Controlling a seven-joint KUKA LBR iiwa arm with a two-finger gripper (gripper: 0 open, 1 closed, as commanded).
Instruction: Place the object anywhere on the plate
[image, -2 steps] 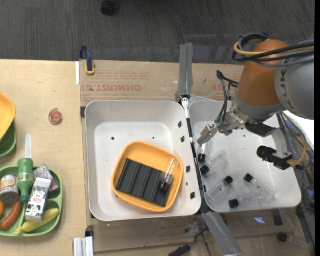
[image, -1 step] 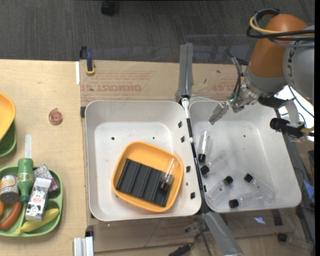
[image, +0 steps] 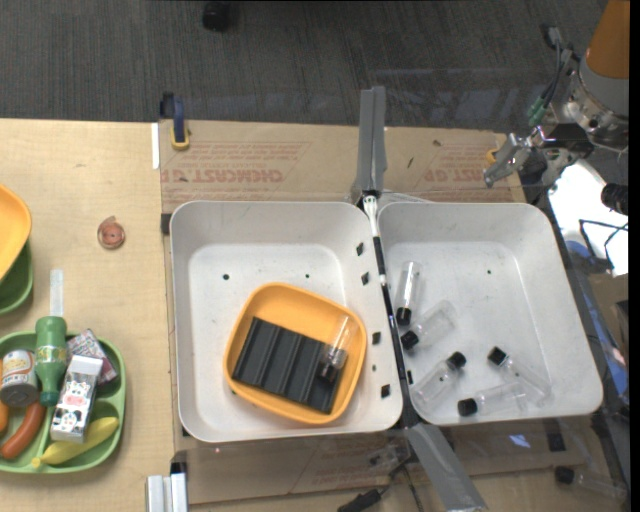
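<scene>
A yellow-orange square plate (image: 247, 318) sits in the left white bin (image: 200, 250). On it lies a black ridged block (image: 283, 363), and a clear vial with a black cap (image: 335, 350) rests across the block's right end. Several more clear black-capped vials lie in the right bin (image: 520, 260), among them one by the divider (image: 406, 290) and one near the front (image: 492, 401). My gripper (image: 512, 158) hangs above the bench beyond the right bin's far right corner, well away from the plate and from every vial. Nothing shows in its grasp.
Brown cardboard (image: 260, 170) lies behind the bins. On the wooden table to the left stand a green tray of toy food (image: 100, 425), a yellow dish (image: 12, 235) and a small pink piece (image: 112, 233). Cables and arm hardware (image: 590, 110) crowd the upper right.
</scene>
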